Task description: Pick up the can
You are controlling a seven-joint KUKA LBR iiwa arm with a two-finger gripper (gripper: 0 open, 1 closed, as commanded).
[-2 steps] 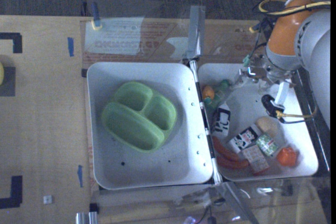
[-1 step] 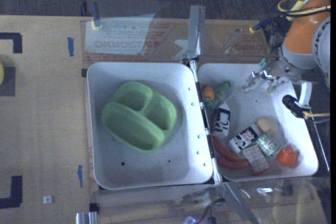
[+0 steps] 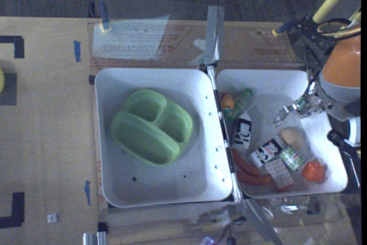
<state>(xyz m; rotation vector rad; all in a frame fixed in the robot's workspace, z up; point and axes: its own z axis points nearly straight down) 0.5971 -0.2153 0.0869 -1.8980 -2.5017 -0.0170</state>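
The can (image 3: 292, 158), small with a green and white label, lies on its side in the right bin (image 3: 269, 84), near the front right among other items. My gripper (image 3: 280, 115) hangs over the bin's back right part, up and slightly left of the can and apart from it. Its two thin metal fingers point left and stand a little apart, open, with nothing between them. The grey arm with its orange band (image 3: 343, 66) comes in from the right.
Around the can lie a beige lump (image 3: 291, 136), a cow-pattern carton (image 3: 265, 152), a pinkish box (image 3: 280, 172), a red-orange pepper (image 3: 314, 171) and a red sausage (image 3: 252, 172). A black-and-white carton (image 3: 242, 133) and a green bottle (image 3: 243, 96) sit by the left wall. The left bin holds a green divided plate (image 3: 152, 126).
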